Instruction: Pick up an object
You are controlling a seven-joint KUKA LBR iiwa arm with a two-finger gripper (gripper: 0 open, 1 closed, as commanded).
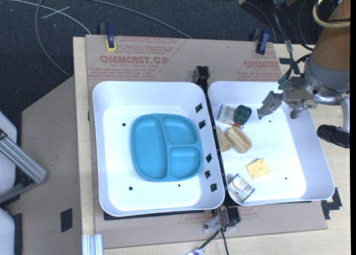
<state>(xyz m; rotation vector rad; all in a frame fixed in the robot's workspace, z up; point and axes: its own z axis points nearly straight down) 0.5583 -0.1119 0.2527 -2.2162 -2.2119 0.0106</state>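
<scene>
— Objects for picking all lie in the right bin [311, 153], and we see them bunched toward its left wall: a clear packet [226, 114] touching a dark green piece [242, 114] at the far end, a tan bread-like roll [239, 140] just nearer, with a paler bit [224, 140] against the divider, a yellow wedge [257, 168] nearer still, and a small crumpled wrapper [241, 186] by the near left corner.

— How much room do we have around them?

— Plenty on the right. We see bare white floor across the right half of that bin, up to its right rim. On the left, the packet and the paler bit sit close to the black clips [207, 134] along the seam between bins.

— And the gripper?

— We see the gripper [281, 106] above the far part of the right bin, right of the green piece and apart from it. Its two fingers are spread, one [268, 106] pointing left, the other [295, 109] to the right, with nothing between them.

— The left bin?

— We find the left bin [108, 137] holding one blue divided plate [166, 147], lying flat near its middle.
</scene>
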